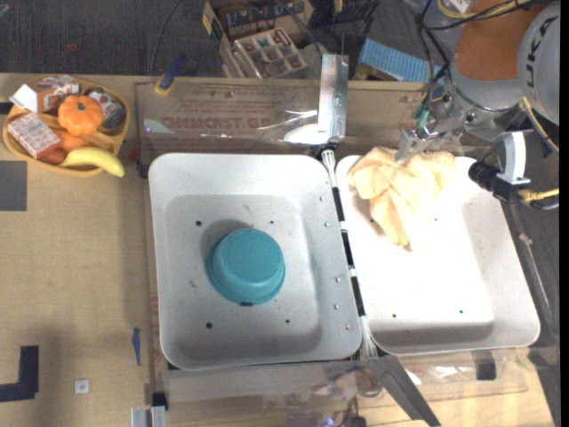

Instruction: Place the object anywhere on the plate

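The hand is pinching the top of the yellow cloth in the right bin, and next must carry it over to the blue plate.

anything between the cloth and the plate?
Nothing visible. The cloth hangs bunched below the gripper over the right bin; the plate sits bare in the left bin. Only the low bin rims between them must be crossed.

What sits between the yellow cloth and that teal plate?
In the camera view, bare white bin floor and the two bins' adjoining rims separate the crumpled pale yellow cloth from the round teal plate.
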Motion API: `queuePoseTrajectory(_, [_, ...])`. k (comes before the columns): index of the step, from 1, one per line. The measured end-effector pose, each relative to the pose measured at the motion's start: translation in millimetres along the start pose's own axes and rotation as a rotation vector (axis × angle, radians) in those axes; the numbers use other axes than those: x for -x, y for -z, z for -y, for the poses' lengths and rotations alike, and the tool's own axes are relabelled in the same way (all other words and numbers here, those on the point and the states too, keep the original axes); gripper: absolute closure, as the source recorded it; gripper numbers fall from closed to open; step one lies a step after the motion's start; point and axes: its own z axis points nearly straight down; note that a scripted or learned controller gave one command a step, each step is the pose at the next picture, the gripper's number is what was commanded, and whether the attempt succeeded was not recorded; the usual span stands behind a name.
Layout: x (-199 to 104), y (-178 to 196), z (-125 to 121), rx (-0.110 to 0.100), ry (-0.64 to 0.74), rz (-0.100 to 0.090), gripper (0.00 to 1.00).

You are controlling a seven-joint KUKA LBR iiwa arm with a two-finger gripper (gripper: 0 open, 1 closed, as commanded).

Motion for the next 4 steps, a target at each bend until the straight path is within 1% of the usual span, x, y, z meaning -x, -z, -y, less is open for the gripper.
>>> queuePoseTrajectory(1, [-50.4,10.0,-0.8,-0.001,0.401,-0.002,1.0])
queuePoseTrajectory(2, [-91.8,4.3,9.0,0.0,0.798,-0.002,1.0])
queuePoseTrajectory(3, [-143.3,10.8,20.1,0.003,1.195,-0.002,1.0])
queuePoseTrajectory(4, [-199.3,0.5,25.9,0.002,1.272,-0.003,1.0])
